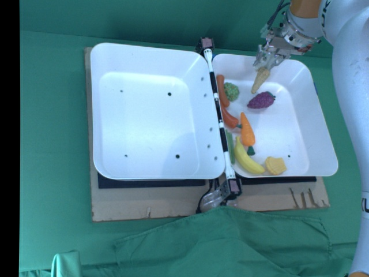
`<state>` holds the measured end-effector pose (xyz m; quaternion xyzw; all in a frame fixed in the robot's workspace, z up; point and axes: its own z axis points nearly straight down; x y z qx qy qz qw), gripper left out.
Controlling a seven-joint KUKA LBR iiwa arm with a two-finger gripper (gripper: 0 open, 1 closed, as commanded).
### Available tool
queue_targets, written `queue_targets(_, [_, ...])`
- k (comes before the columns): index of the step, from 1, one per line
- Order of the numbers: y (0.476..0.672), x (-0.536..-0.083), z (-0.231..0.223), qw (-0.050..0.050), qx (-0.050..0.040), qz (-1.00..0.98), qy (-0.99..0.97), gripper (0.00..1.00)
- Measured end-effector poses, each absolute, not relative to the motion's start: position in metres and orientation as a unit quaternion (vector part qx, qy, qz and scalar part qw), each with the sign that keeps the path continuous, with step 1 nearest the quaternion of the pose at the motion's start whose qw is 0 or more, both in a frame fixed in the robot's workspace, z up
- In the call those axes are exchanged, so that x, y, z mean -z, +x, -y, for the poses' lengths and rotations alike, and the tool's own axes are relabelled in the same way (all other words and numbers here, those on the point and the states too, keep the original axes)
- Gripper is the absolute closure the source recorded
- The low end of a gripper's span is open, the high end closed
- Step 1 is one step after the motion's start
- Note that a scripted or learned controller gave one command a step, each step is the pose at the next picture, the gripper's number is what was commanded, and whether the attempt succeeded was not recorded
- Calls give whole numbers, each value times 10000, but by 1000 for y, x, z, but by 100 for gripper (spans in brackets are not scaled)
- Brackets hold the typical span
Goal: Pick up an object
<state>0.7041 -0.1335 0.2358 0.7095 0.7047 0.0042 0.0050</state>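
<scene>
My gripper [266, 64] hangs over the far part of the right bin [314, 137]. Its fingers are shut on the top end of a tan cone-shaped toy [260, 81], which points down and to the left under them. Below it in the bin lie a purple grape bunch [261, 100] and a green leafy piece [231, 90]. Nearer the front are an orange carrot [247, 130], a yellow banana [247, 159] and a yellow-orange chunk [275, 165]. Two long orange pieces [221, 91] [229, 119] rest against the bin's left wall.
The left bin [153, 111] stands beside the right one, with a black-and-white bar [218, 105] running between them. Both sit on a cardboard sheet [144, 203] on green cloth. The arm [349, 68] comes down along the right side.
</scene>
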Motion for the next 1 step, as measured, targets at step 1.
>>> queue_targets(1, [705,-250,134,86,-53,-7039,7102,100])
